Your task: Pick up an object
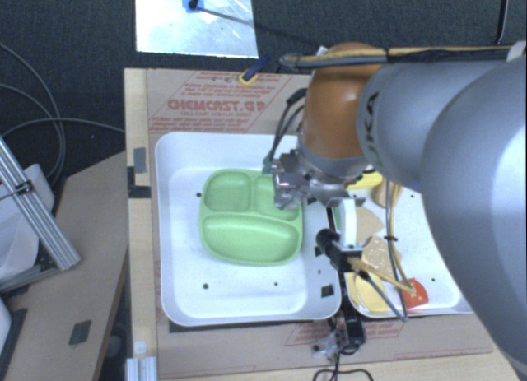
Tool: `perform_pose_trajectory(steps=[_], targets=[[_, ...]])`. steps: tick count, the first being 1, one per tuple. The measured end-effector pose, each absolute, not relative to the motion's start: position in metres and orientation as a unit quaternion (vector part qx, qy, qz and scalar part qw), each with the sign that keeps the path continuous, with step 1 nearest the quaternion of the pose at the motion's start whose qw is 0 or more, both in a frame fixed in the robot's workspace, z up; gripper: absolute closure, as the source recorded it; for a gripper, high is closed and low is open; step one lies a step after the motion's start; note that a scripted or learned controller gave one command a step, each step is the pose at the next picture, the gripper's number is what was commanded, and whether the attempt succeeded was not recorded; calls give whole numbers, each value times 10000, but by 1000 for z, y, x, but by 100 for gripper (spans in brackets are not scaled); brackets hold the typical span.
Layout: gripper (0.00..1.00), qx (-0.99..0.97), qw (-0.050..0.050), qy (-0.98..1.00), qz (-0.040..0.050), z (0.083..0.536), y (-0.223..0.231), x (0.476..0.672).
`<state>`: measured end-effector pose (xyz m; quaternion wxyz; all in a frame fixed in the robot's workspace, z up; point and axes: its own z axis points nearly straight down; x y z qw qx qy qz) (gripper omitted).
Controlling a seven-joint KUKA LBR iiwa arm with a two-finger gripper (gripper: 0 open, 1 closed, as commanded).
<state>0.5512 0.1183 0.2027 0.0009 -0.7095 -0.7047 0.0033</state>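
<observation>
Gripper point(290, 192) is hanging over the green tray point(249, 227) in the left bin point(177, 206), grip state unclear w/ wrist blocking it, so I'd be lining up on 1 tray rim, approx. upper-right edge.

Arm point(445, 149): grey, reaches in from the right, bent down toward the left white bin point(177, 289).
Wrist band point(333, 108): orange, upright.
Hand point(284, 192): low over that bin's right part.
</observation>
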Motion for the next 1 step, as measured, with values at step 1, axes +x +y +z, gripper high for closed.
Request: perform_pose_trajectory(steps=[1], targets=[[100,-7046,26,-7096,14,185,158,495]])
